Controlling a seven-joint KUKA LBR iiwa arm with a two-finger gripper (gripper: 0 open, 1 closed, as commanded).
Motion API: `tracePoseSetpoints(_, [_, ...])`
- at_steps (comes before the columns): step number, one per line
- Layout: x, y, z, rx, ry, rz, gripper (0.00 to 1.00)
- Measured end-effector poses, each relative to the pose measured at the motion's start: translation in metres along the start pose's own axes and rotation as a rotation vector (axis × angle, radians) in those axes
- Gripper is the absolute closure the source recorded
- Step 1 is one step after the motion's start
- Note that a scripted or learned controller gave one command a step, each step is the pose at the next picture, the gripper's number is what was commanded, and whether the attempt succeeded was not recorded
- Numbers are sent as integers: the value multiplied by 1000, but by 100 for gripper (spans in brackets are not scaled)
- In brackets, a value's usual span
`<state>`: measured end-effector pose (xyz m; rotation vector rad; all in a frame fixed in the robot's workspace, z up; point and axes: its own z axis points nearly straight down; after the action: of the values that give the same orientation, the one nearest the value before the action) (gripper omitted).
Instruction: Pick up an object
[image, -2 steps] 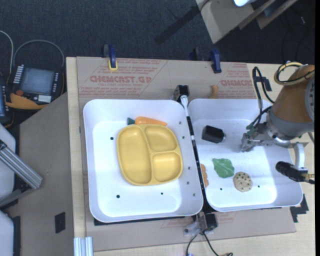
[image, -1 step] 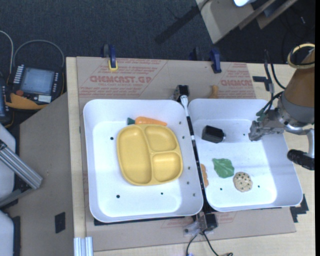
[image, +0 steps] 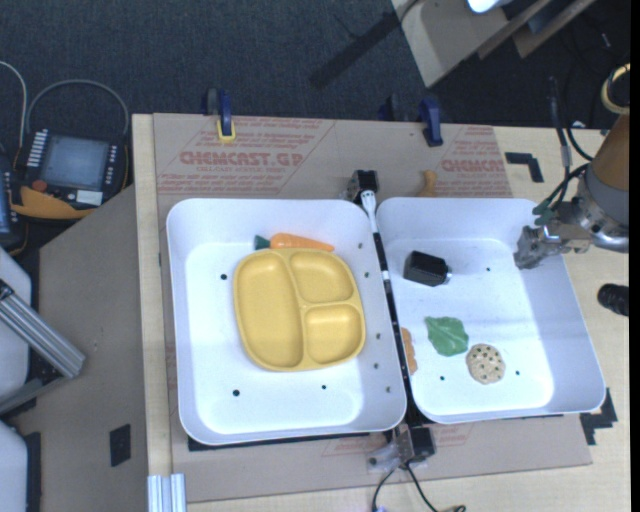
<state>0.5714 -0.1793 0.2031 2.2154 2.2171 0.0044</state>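
Round speckled cookie (image: 486, 363) beside crinkled green leaf (image: 446, 335), boxy black block (image: 426, 268).

A divided plate (image: 298, 308) lies in the left bin (image: 195, 330), a carrot (image: 300, 242) behind it. The right bin (image: 560, 340) holds a block (image: 425, 268), leaf (image: 446, 334) and cookie (image: 485, 363).

- One fixed camera looks down at a slant from above the bench (image: 300, 150), far enough to frame both bins.
- The left bin (image: 195, 330) sits toward 9 o'clock, the right bin (image: 560, 340) toward 3 o'clock.
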Motion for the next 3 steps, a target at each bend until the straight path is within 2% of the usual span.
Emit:
tracePoseSetpoints(1, [-1,10,-48,-1,0,-1,100])
tracePoseSetpoints(2, [58,2,-51,9,5,-4,100])
tracePoseSetpoints(3, [110,10,-52,8,5,-5,100])
